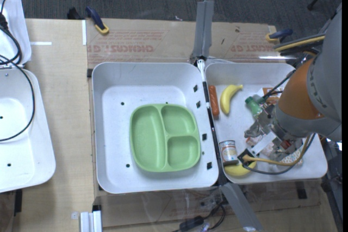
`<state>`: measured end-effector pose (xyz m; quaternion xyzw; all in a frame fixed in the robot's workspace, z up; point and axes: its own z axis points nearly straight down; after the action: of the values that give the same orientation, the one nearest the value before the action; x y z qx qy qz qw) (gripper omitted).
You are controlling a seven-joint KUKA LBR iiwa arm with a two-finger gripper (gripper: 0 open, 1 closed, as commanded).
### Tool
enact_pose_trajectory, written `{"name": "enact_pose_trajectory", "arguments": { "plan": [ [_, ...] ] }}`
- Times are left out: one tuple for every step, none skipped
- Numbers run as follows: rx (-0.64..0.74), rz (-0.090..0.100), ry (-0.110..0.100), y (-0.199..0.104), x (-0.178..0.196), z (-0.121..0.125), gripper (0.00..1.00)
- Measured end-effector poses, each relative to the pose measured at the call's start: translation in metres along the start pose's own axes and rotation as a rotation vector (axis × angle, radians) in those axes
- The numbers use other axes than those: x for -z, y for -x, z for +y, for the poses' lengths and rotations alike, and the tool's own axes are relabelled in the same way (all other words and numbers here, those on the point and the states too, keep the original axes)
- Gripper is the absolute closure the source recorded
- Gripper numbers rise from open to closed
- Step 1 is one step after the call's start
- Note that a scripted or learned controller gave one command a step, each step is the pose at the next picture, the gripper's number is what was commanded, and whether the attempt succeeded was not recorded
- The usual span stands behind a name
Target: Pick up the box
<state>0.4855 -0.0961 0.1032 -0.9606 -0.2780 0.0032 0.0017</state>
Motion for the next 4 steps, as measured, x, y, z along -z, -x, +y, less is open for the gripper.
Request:
{"name": "enact_pose_trajectory", "arguments": {
  "plan": [
    [0.011,0.000,0.002,-0.038,-0.012,0.092,0.00],
    [-0.111,0.003,0.004,-0.131,0.090,0.072,0.00],
    [-0.284,0.001,0.003,-0.107,0.031,0.086,0.00],
    [-0.362,0.025,0.015,-0.061,-0.001,0.042,0.00]
  ]
}}
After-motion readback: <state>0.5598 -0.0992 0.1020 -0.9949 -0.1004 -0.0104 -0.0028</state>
